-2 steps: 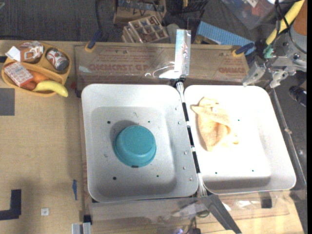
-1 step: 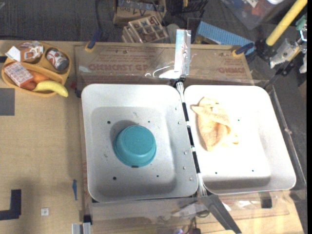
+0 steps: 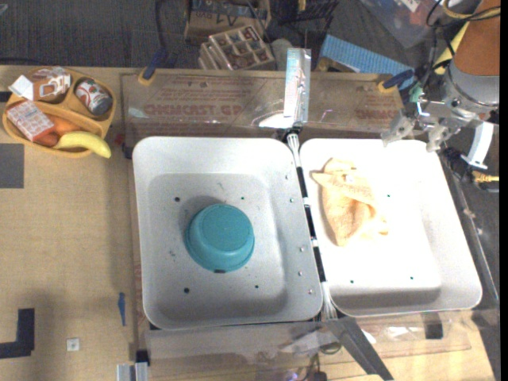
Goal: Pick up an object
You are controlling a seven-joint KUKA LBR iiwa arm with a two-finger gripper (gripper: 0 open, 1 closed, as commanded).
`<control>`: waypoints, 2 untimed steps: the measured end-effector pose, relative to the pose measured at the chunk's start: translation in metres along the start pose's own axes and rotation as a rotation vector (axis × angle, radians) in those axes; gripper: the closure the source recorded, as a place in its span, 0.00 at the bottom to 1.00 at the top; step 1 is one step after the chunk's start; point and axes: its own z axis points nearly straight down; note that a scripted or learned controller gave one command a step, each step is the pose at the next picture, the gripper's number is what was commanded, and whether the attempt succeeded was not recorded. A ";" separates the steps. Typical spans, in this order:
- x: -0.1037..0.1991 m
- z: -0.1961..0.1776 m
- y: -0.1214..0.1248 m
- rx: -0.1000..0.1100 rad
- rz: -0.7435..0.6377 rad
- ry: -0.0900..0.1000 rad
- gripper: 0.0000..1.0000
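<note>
Tan crumpled cloth (image 3: 348, 199) lies down-left of your gripper (image 3: 418, 130); long axis runs top-bottom; can't tell gripper state.

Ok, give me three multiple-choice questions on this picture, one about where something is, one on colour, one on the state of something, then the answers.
1. Where is the cloth?
A. in the left bin
B. in the right bin
C. on the bench

2. What colour is the bowl?
A. red
B. teal
C. black

3. How does the bowl sit?
A. upside down
B. on its side
C. stacked on the cloth

Answers:
1. B, the cloth lies crumpled in the bin nearer the arm.
2. B, it is teal against the white of the left bin.
3. A, its flat base faces up.

The pincer hovers at the right bin's far edge, apart from both things.
</note>
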 end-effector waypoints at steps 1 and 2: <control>0.018 0.069 -0.080 -0.001 -0.011 0.000 0.00; 0.053 0.122 -0.070 -0.013 -0.090 -0.001 0.00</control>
